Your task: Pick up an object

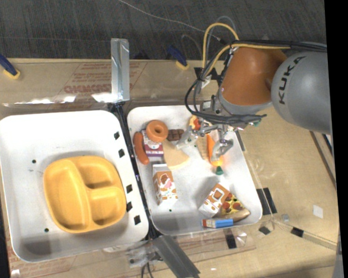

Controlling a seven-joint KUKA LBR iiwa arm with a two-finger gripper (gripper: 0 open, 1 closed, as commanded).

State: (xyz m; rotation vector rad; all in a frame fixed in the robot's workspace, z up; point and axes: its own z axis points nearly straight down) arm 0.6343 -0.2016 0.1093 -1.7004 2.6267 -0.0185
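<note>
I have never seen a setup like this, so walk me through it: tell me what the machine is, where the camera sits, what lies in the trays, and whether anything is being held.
This is one picture from a camera fixed above a bench, looking down at a slant. The big grey and orange machine is a robot arm reaching in from the right. Its gripper, the part that grasps, hangs low over the right bin.

Two shallow white bins sit side by side. The left bin holds a yellow divided tray. The right bin holds toy food: a doughnut, a sausage, a carrot just under the gripper, a small carton, and a pizza slice near the front.

Cables and metal parts hide the gripper's tip, so I cannot tell whether it holds anything.
</note>
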